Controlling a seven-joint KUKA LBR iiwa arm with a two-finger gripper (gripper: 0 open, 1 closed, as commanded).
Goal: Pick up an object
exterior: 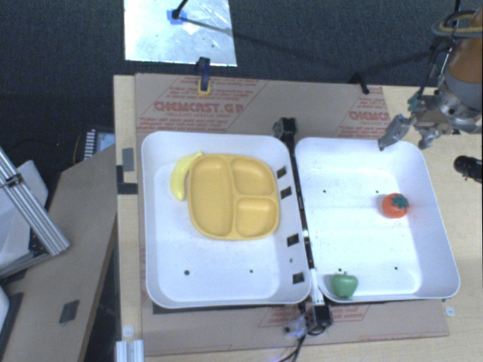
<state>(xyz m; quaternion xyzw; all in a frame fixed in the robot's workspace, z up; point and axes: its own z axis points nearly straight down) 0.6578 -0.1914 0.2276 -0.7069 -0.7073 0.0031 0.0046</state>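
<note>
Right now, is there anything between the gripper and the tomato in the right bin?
Nothing visible. The gripper hangs over the far rim of the right bin; the tomato lies nearer, on bare bin floor. The green apple sits apart, at the near left corner.

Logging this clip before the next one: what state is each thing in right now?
Gripper: fingers open, holding nothing, above the right bin's far rim.
Tomato: loose in the right bin.
Green apple: at the right bin's near-left corner.
Yellow plate: flat in the left bin.
Banana: against the plate's left edge.
</note>
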